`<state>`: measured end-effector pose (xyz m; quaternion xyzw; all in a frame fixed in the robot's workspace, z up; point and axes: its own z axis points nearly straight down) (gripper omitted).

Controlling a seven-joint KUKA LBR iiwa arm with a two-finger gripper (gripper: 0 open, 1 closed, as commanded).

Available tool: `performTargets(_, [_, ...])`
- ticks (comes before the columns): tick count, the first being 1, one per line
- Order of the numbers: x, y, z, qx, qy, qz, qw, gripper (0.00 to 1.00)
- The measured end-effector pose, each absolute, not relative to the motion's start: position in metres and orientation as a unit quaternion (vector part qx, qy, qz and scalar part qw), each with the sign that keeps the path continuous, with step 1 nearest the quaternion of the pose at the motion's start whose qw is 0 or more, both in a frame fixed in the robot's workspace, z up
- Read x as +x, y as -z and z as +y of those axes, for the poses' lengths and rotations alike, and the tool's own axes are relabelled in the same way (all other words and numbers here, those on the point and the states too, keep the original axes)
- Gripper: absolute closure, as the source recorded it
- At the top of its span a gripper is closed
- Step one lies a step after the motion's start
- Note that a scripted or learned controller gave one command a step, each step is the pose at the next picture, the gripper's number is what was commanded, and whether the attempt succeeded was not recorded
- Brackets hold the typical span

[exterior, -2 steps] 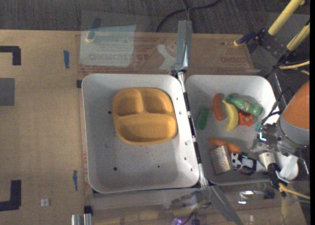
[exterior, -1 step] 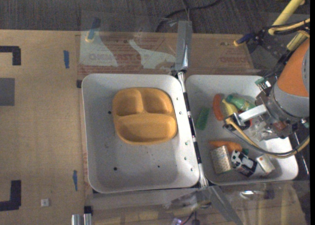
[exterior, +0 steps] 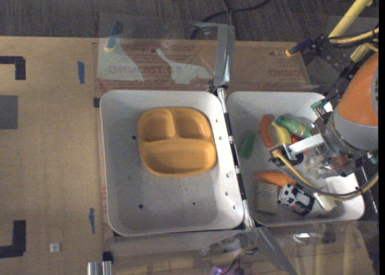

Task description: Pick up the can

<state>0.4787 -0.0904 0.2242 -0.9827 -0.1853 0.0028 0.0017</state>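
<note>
A small black-and-white patterned can (exterior: pixel 295 198) lies on its side near the front of the right bin (exterior: pixel 240 111). My gripper (exterior: pixel 308 158) hangs low over the middle of that bin, just behind the can and to its right, and the grey wrist (exterior: pixel 352 138) and orange band (exterior: pixel 363 96) rise behind it. A yellow cable loops down from the wrist, close above the can. The wrist and cable hide the gripper's tip, and I see nothing held in it.
Around the gripper in the right bin lie an orange-red pepper (exterior: pixel 266 130), a yellow banana (exterior: pixel 281 133), green pieces (exterior: pixel 295 125) (exterior: pixel 247 144), a carrot (exterior: pixel 274 177) and a tan square block (exterior: pixel 266 197). The left bin (exterior: pixel 120 165) holds an orange divided plate (exterior: pixel 176 141).
</note>
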Motion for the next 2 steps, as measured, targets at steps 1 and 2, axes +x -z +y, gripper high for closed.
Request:
performTargets(1, [0.478,-0.183,-0.01,-0.956,-0.0026,-0.294,0.002,1.0])
performTargets(2, [0.479,-0.231,0.023,-0.933,-0.0007,-0.36,0.0,1.0])
